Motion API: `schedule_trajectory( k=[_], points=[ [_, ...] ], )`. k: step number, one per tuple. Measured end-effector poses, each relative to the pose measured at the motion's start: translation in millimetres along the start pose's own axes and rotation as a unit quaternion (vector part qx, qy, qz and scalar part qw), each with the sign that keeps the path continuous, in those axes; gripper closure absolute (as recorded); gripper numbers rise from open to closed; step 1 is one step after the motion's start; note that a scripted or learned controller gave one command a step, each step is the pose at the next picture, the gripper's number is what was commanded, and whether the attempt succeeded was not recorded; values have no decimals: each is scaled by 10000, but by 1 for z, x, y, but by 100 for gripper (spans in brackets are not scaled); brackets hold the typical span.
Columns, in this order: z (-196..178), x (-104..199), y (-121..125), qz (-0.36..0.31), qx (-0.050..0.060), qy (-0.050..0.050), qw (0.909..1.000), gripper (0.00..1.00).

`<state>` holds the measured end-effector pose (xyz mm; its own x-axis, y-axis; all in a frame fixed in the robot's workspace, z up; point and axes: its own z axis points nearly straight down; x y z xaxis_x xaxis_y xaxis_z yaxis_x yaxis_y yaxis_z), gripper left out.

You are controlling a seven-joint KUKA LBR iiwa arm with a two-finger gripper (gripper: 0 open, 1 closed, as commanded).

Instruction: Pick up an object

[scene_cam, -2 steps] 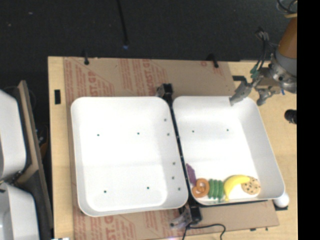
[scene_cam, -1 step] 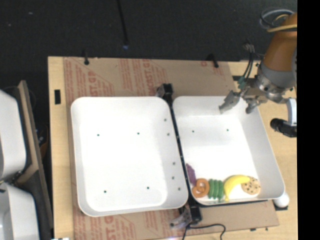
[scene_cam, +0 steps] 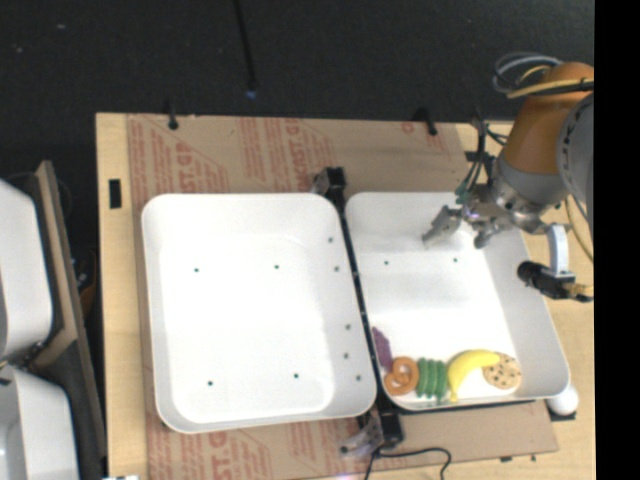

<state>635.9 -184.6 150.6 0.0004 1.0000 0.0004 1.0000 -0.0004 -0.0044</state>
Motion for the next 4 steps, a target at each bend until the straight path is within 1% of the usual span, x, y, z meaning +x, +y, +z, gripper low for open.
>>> schedule_trajectory(
  k=[1, 2, 3, 4],
  points=[
    [52, 0, -1, 1, -2, -1, 10000, 0],
    [38, -1, 1, 3, -35, -6, 10000, 100],
    [-4, -3, 1, 3, -44, -8, 10000, 100],
    [-58, -3, 1, 0, -49, -9, 10000, 100]
  ],
)
